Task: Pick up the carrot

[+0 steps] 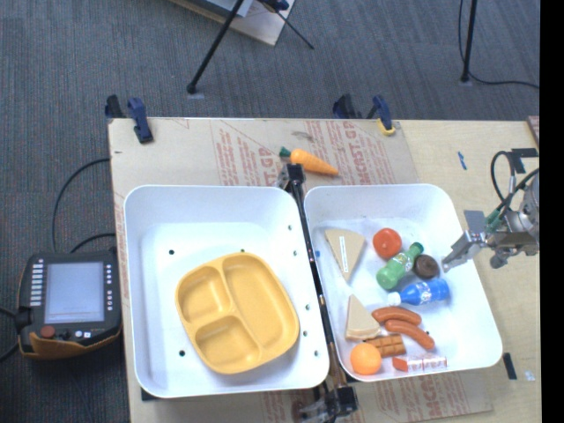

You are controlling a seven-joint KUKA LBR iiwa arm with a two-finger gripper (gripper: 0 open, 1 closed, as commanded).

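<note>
You're looking at the gripper point(467, 245) end of the arm poking in at the right edge: silvery-grey metal, boxy and kinda cluttered, with a pale angled finger point(460, 248) sticking out to the left. Black cables point(500, 173) loop up above it, and you can spot a tiny green bit point(505, 211) near the wiring. Rest of it is blurry.

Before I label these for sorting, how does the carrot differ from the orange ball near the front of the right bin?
The carrot is long and tapered with a green top; the orange ball is round and plain. The carrot lies on the bench board behind the bins, outside both; the ball sits inside the right bin, by the wedge and sausages. Both are orange.
</note>
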